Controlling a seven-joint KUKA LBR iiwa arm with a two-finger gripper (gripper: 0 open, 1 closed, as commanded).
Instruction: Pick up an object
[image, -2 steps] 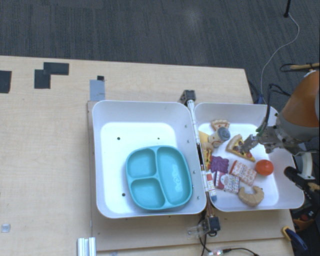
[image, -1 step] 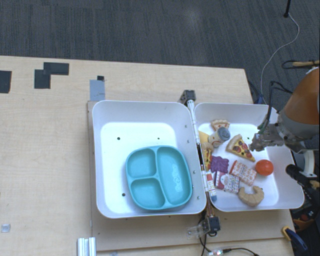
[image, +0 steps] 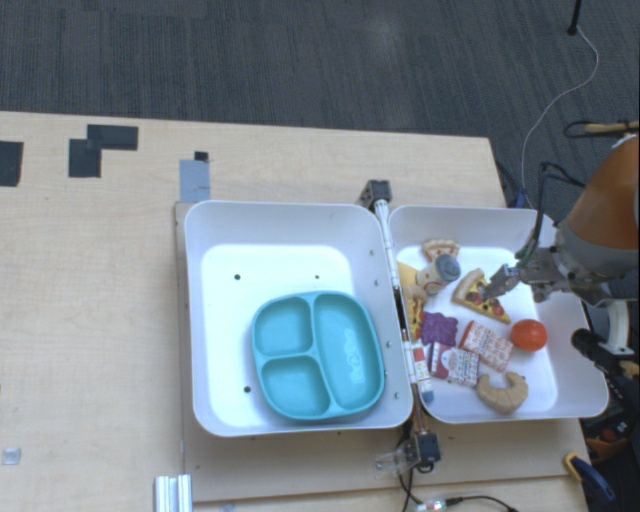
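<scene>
We see our tool, tips pressed tog. & pinching nothing we can make out, right at the pizza slice in the right bin, slice lying just left w/ long axis slanting down-right.

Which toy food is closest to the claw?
The pizza slice. The claw is right over it, while the tomato and croissant lie farther away.

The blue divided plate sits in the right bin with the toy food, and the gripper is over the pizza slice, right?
Not quite. The camera view shows the blue divided plate alone in the left bin, not the right bin. The toy food is in the right bin, and the gripper is indeed at the pizza slice.
</scene>
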